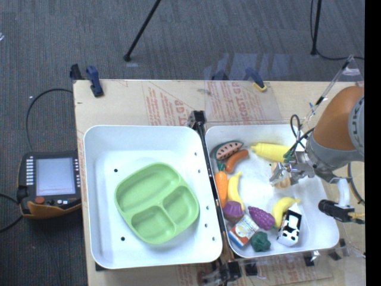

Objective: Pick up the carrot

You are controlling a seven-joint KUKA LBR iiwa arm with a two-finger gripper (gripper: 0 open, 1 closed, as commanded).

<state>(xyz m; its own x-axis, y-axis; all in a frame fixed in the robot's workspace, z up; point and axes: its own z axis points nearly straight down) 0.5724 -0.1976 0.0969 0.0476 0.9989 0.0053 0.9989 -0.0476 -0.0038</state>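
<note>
Grey carpet surrounds the surface with two bins. Carrot (221, 186) lies untouched by the right bin's (324, 234) left wall, beside a banana (234, 187). Jaws (284, 176) hover well apart over mid-bin; their opening cannot be told. Picking remains undone. Arm hides the bin's right part.

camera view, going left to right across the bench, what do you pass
green divided plate → carrot → purple grapes → cow toy → pincer sits above these, toward the right bin's far side
</note>
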